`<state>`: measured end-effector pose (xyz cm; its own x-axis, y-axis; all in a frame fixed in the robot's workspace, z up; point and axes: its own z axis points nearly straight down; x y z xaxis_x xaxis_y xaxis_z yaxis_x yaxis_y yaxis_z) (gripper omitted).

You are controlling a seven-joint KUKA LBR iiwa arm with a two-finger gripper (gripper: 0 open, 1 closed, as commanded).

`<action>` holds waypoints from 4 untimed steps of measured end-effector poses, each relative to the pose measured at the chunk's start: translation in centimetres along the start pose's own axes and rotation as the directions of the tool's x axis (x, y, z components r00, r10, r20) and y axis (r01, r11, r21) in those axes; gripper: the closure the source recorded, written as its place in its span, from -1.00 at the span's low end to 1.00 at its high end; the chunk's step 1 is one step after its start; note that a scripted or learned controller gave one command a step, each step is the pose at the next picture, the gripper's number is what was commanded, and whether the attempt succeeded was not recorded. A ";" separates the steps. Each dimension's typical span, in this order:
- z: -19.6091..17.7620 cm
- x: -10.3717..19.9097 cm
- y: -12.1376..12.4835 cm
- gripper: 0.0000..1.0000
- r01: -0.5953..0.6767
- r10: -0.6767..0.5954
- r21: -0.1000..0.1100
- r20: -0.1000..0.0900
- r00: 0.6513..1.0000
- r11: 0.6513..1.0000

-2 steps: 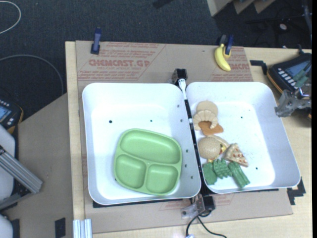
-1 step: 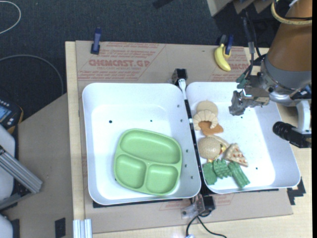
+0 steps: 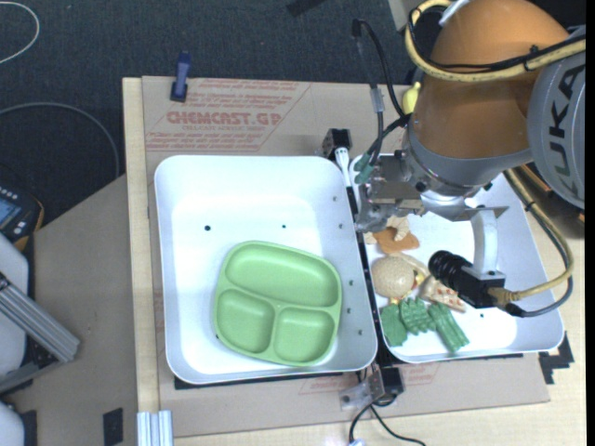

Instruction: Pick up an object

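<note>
A grey KUKA arm, part of the maker's name legible in dark letters on its casing (image 3: 565,110), reaches in from the right over two shallow white bins on a work surface (image 3: 232,124). The surface is covered by a brown sheet printed in red, with "CHEMCAST GP" the largest line; the smaller red lines beneath it are too fine to read. A small blue clip (image 3: 180,77) sits at the sheet's far left corner.

The gripper (image 3: 390,214) hangs over the far left part of the right bin (image 3: 532,282), close to the wall it shares with the left bin (image 3: 169,249). Its grasping end is tucked beneath the wide orange band and grey wrist, so how it stands is impossible to make out, and nothing can be seen held in it.

An orange piece (image 3: 398,241) lies on the bin floor just below the gripper in this view; whether the two touch is unclear. Just nearer the camera is a beige round object (image 3: 392,275), with a small tan piece (image 3: 444,294) beside it and green toy pieces (image 3: 426,323) bunched at the bin's near edge.

In the left bin, a pale green divided tray (image 3: 279,302) with three compartments lies flat toward the near right corner, well apart from the gripper.
</note>
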<state>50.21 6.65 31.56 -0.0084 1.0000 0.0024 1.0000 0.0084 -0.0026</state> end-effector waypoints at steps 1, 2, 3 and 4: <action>-8.6 -1.4 -2.3 1.00 -0.007 0.007 -0.013 0.001 1.000 1.000; -9.2 -1.3 -2.2 1.00 -0.007 0.007 -0.007 0.002 1.000 1.000; -15.6 8.5 2.3 1.00 0.000 0.000 -0.013 -0.001 1.000 1.000; -16.3 8.0 2.2 1.00 -0.006 0.006 -0.009 0.002 1.000 1.000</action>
<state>52.38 14.66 47.89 -0.0026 1.0000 0.0008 1.0000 0.0025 0.0060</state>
